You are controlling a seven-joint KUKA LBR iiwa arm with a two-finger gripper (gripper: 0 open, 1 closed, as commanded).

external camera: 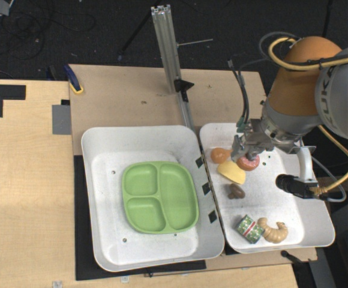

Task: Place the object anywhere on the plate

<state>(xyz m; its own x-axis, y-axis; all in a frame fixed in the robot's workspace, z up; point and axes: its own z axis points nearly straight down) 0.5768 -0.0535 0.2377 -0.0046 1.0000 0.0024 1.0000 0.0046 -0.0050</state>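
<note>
The bench carries 2 shallow white bins side by side. The left bin (pixel 102 155) holds a green plate (pixel 160 197) with 3 compartments, lying flat near the bin's middle, slightly toward its right wall.

The right bin (pixel 318 221) holds the loose things. Near its far left corner lies an orange ball-like piece (pixel 220 155). Just beside it, toward the bin's middle, sits a pink ring-shaped object (pixel 249 162), and a yellow wedge (pixel 231 172) touches the front of both. A small brown lump (pixel 236 191) lies just in front of the wedge. Toward the near edge rest a green packet (pixel 248 228) and, just beside it on the right, a tan curled piece (pixel 273 231).

The arm (pixel 306 83) reaches in over the right bin's far edge. Its gripper (pixel 246 149) hangs directly above the pink ring-shaped object, right at its top; whether its claw is apart, together or clamped on anything cannot be told from this slant.
</note>
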